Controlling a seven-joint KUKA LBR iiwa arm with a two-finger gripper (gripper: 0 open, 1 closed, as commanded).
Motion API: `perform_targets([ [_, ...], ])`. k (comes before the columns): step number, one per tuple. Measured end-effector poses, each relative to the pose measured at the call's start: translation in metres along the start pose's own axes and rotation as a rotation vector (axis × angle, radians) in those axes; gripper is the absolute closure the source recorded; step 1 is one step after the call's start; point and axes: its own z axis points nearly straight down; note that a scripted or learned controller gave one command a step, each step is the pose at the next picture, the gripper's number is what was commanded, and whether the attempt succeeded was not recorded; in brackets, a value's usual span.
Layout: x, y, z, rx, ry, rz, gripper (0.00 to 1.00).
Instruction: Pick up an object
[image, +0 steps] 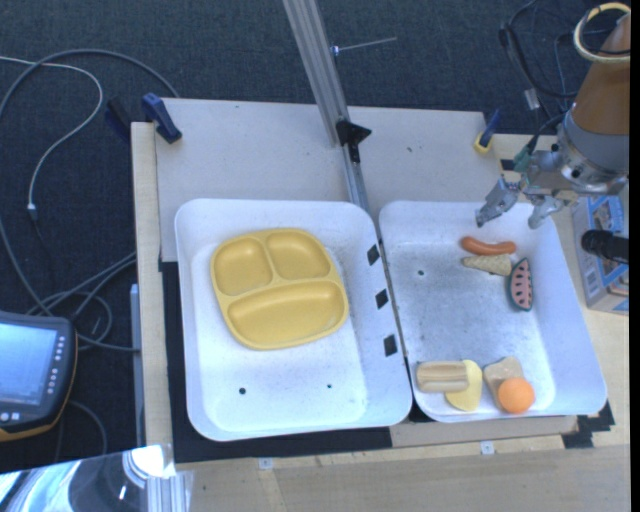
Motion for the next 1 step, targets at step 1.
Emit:
perform_targets([
  [1,0.0000,0.0000,0.0000,0.000,0.000,0.000,0.00],
])
